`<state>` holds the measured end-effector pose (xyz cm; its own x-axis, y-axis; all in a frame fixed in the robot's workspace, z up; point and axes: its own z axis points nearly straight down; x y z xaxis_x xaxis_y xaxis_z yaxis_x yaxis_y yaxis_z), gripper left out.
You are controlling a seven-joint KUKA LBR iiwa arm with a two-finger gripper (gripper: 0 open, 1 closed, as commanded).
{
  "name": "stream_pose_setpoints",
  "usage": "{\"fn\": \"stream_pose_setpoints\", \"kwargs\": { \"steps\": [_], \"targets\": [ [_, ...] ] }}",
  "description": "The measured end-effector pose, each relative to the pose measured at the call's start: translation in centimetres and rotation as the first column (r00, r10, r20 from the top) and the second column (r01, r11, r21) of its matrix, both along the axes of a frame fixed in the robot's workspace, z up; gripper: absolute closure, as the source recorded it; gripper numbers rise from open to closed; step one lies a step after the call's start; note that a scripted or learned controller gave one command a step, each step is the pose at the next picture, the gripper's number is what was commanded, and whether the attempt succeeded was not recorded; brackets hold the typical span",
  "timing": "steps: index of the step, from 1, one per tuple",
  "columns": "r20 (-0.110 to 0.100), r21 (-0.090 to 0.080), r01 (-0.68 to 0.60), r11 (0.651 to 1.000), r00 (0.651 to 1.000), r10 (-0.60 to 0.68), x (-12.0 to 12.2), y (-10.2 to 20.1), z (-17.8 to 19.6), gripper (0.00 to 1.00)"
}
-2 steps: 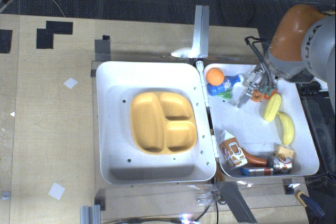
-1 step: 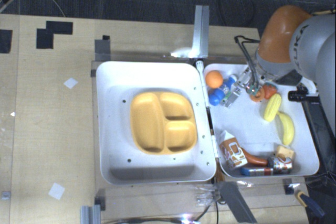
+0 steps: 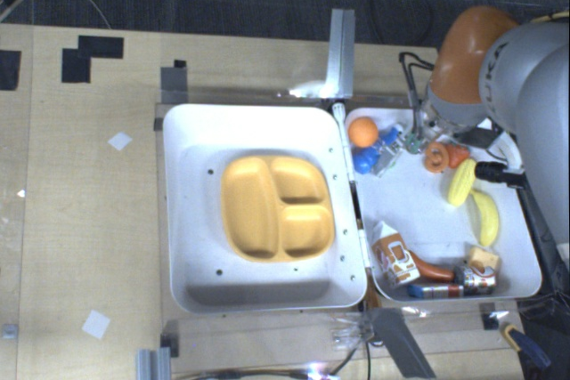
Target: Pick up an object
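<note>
The right bin (image 3: 419, 218) holds several items. An orange ball (image 3: 362, 132) and a blue object (image 3: 367, 158) lie at its back left. A red-orange toy (image 3: 442, 157) sits near the back, with two yellow bananas (image 3: 472, 196) to its right. A brown and white carton (image 3: 394, 257), a red sausage (image 3: 434, 268), a small can (image 3: 478, 281) and a tan cube (image 3: 482, 260) lie along the front. My gripper (image 3: 416, 138) hangs low at the back of this bin, between the blue object and the red-orange toy, under the grey arm with its orange band (image 3: 463, 58).
A yellow divided tray (image 3: 274, 206) lies in the middle of the left bin (image 3: 191, 218). A metal post (image 3: 341, 49) stands behind the wall between the bins. Black cables run beside the arm at the right bin's back right.
</note>
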<state>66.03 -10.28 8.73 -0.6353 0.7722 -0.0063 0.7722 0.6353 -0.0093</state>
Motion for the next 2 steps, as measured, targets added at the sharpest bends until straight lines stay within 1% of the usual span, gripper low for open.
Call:
{"fn": "stream_pose_setpoints", "kwargs": {
  "steps": [1,2],
  "targets": [
    [0.014,0.005,-0.01,1.0,1.0,0.01,0.5,0.6,1.4,1.0],
    [0.015,0.015,0.3,0.954,0.954,-0.3,0.9,6.1,10.2,1.0]
  ]
}}
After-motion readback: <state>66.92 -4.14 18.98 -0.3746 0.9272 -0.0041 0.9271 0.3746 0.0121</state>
